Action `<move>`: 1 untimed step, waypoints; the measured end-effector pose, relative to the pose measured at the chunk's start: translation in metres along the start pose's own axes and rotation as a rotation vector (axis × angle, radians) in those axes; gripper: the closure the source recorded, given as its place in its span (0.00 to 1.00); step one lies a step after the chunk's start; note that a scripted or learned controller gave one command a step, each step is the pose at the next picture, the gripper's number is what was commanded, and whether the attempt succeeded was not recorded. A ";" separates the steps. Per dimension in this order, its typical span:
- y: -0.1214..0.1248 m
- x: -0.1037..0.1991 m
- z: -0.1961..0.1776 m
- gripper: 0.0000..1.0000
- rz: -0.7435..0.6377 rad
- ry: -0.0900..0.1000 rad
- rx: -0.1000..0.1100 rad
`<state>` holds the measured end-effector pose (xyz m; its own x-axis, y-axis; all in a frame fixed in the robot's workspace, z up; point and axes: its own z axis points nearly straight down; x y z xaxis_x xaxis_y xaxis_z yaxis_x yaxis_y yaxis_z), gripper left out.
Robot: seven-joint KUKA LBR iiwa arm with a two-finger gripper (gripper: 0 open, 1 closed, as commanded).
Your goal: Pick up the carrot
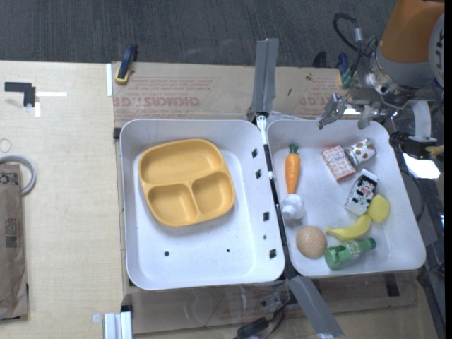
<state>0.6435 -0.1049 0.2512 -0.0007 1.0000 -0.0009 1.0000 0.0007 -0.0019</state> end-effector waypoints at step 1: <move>-0.015 0.090 0.061 0.00 0.088 0.000 0.002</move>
<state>0.6279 -0.0155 0.1900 0.0876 0.9962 -0.0016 0.9961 -0.0876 -0.0039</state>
